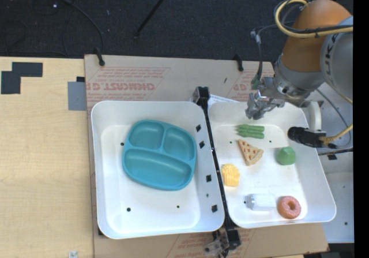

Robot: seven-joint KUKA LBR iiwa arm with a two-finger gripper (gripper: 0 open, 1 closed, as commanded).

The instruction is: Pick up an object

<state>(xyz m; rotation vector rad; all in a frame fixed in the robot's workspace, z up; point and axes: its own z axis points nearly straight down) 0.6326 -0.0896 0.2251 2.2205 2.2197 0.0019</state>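
My gripper [255,110] hangs over the back of the right bin [323,193], just above and behind the green beans [251,130]. Nothing shows between its fingers. In that bin also lie a pizza slice [249,152], a green round piece [285,156], a yellow corn cob [230,175], a pink frosted donut [289,207] and a small clear bottle [257,202].
The left bin [109,205] holds a teal divided plate [159,154]. A black divider [209,153] runs between the two bins. A black cylindrical part [305,135] juts in over the right bin's right rim.
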